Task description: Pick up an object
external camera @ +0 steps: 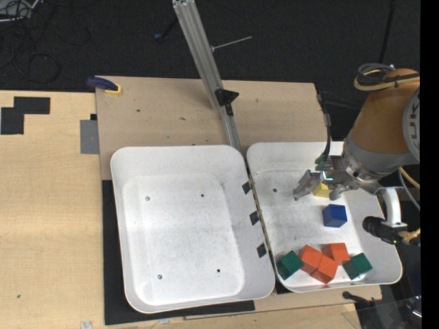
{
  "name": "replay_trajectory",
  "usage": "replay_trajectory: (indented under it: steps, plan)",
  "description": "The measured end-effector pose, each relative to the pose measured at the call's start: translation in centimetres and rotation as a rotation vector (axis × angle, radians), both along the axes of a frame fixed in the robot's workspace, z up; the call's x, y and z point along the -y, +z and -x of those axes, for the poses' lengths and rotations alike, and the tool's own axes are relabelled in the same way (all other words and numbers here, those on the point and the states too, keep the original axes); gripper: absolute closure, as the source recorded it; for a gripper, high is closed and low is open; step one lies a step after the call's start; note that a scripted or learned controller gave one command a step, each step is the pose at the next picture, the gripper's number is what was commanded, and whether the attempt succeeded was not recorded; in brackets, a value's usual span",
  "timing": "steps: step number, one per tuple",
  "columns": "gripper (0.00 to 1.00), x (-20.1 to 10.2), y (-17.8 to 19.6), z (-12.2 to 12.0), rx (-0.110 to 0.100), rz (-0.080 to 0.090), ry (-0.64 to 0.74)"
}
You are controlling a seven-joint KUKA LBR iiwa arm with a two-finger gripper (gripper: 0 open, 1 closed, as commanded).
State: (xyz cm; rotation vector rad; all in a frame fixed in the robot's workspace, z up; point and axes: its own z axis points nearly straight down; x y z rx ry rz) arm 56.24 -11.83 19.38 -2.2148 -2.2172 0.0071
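Blue cube [335,215], orange blocks [324,260], white bins [137,166]

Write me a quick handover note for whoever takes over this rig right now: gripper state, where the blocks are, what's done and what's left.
Gripper: low in the right bin, beside the yellow block; no block seen between its fingers.
Blocks, all in the right bin: blue block just in front of the yellow one; two orange blocks and two green blocks clustered at the near edge.
Left bin: no blocks seen in it.
Done: arm is positioned at the yellow block.
Left: secure a grasp and lift an object.
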Motion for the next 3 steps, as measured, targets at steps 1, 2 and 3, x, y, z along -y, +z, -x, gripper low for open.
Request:
replay_trajectory:
  steps: [1, 2, 3]
  plan:
    - [0.00, 0.1, 0.2, -0.1, 0.006, 0.001, -0.003]
    - [0.00, -0.7, -5.0, -0.5, 0.000, 0.000, -0.004]
    - [0.00, -0.7, -10.2, -0.5, 0.007, 0.001, -0.003]
